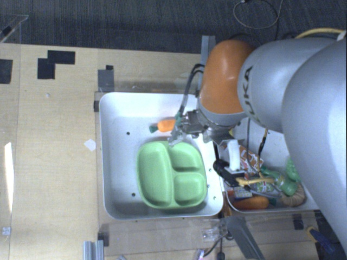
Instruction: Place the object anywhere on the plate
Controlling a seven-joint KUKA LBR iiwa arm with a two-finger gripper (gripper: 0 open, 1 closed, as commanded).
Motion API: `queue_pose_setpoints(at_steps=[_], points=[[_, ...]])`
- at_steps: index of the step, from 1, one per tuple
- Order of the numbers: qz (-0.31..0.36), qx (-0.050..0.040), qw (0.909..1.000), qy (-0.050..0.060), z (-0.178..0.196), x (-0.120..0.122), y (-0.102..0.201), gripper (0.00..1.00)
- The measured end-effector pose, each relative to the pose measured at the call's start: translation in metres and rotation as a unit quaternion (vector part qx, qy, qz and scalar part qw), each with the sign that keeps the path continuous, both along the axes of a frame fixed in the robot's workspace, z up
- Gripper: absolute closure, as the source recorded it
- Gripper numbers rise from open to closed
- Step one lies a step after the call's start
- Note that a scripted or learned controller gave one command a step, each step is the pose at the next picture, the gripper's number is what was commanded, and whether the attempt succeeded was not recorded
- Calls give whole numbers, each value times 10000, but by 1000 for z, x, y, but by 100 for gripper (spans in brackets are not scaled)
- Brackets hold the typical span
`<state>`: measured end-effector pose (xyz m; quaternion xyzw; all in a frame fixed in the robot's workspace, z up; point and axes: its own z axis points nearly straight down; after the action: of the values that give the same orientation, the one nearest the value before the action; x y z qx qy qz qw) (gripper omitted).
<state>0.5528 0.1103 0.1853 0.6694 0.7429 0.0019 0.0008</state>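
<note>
One green three-compartment plate [172, 174] lies nearest in the left bin [116, 145]; my gripper [184, 128] hangs just past its far rim. The one orange object [165, 125] lies beyond, just left of my gripper, long axis left-right, off the plate. Whether I pinch it, I cannot tell.

Light wood counter [49, 161] with black tape marks [54, 61]; dark grey carpet floor [119, 12] beyond, a black cable [260, 15] lying on it.
</note>
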Motion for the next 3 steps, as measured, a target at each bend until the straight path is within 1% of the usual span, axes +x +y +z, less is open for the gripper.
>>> queue_pose_setpoints(at_steps=[1,2,3], points=[[-7,9,10000,-19,11,2,0,100],[56,-4,10000,5,-1,-26,-19,100],[-133,-1,9999,0,0,-23,-34,100]])
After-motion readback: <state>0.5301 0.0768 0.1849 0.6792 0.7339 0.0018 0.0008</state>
